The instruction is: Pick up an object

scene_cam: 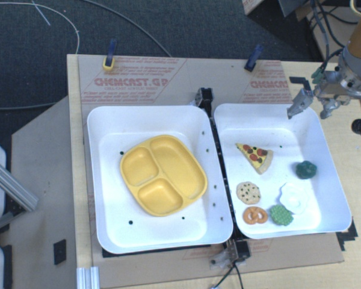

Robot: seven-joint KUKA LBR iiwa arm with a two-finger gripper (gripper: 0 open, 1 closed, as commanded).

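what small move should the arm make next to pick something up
Probably swing in and lower over the dark green broccoli-like toy. The gripper hangs open above the far right corner of the right white bin, holding nothing, and that toy lies nearest with space around it.

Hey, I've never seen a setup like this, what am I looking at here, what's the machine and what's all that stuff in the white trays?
One camera looks down at a slant on a bench with two shallow white bins. The left bin holds a yellow divided plate. The right bin holds toy food: a pizza slice, a cookie, a pretzel, a white piece and two green pieces, one beside the pretzel, one darker near the right wall. The machine at the upper right is a robot arm; its gripper hangs open over that bin's far right corner, holding nothing.
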